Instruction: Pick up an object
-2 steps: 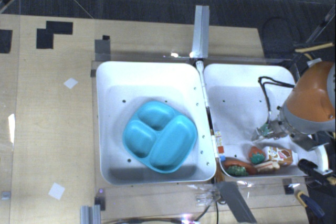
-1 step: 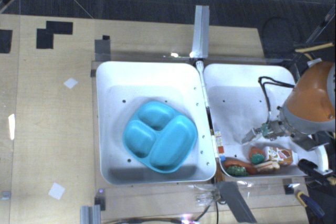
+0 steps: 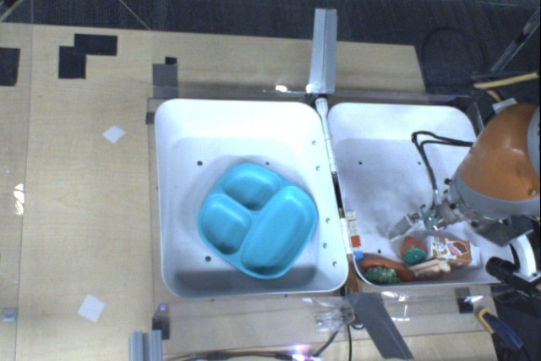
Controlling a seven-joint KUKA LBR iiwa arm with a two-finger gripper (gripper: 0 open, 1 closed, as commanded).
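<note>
Hovering low in the right bin (image 3: 372, 148), the gripper (image 3: 427, 222) is parked just above the toy pile (image 3: 423, 258), grip state can't be told, honestly.

Two bins sit side by side on the bench (image 3: 76, 207), touching along a shared edge. The left bin (image 3: 182, 148) holds a divided plate (image 3: 258, 218) near its middle. In the right bin (image 3: 380, 148), small items (image 3: 418, 258) cluster at the near edge, with the gripper (image 3: 427, 221) just behind them.
</note>
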